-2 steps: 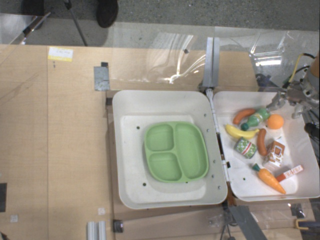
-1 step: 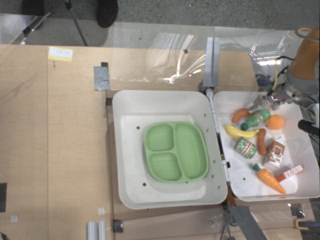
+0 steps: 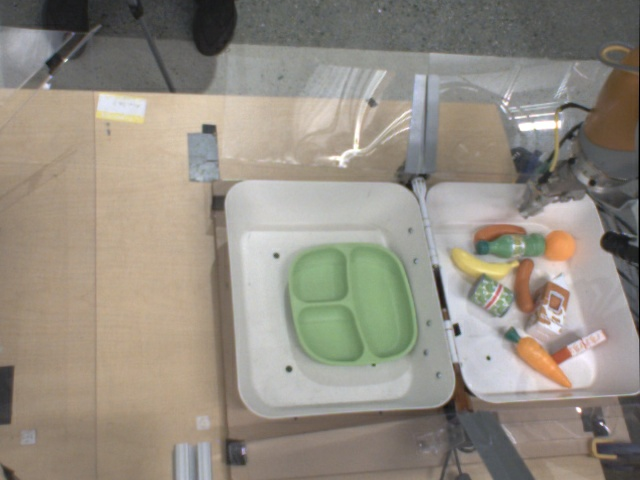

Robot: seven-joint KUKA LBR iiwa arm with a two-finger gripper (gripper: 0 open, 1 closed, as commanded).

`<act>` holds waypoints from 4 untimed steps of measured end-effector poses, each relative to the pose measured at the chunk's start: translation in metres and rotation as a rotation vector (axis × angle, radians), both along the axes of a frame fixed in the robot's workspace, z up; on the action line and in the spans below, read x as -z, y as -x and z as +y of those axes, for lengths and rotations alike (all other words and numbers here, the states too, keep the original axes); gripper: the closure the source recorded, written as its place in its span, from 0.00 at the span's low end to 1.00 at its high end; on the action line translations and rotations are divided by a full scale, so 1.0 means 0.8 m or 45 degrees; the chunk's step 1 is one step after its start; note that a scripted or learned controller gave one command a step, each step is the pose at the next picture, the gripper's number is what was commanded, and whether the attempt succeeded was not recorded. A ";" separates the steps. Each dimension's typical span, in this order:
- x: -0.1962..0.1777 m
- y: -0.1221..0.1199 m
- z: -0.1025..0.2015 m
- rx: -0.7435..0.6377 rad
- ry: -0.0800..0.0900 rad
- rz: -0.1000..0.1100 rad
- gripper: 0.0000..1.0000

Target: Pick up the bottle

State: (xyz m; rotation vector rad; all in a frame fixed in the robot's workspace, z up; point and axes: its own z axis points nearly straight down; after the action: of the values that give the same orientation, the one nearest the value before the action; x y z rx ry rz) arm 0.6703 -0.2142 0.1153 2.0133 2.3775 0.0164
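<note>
— What can't you make out?

— The gripper. I see it blurred at the right bin's far edge, and I cannot tell its state. The arm is cut off at the frame's right.

— And the bottle?

— The bottle lies flat, green with a red top, just below the gripper, beside the orange and above the banana.

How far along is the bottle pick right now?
Nothing looks done yet: the bottle lies in the right bin beside the banana. The pincer sits over the bin's far edge, apart from the bottle. Descent, grasp and lift all remain.
</note>
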 end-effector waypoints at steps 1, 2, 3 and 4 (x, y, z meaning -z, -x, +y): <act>0.001 0.001 0.001 -0.001 -0.002 0.003 0.00; 0.028 0.079 0.048 -0.146 -0.007 0.027 0.00; 0.011 0.076 0.046 -0.143 -0.004 0.014 1.00; 0.011 0.076 0.046 -0.143 -0.005 0.014 0.00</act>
State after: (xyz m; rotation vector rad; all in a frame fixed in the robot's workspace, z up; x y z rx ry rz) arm 0.6095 -0.1775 0.1064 1.8832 2.4959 0.0121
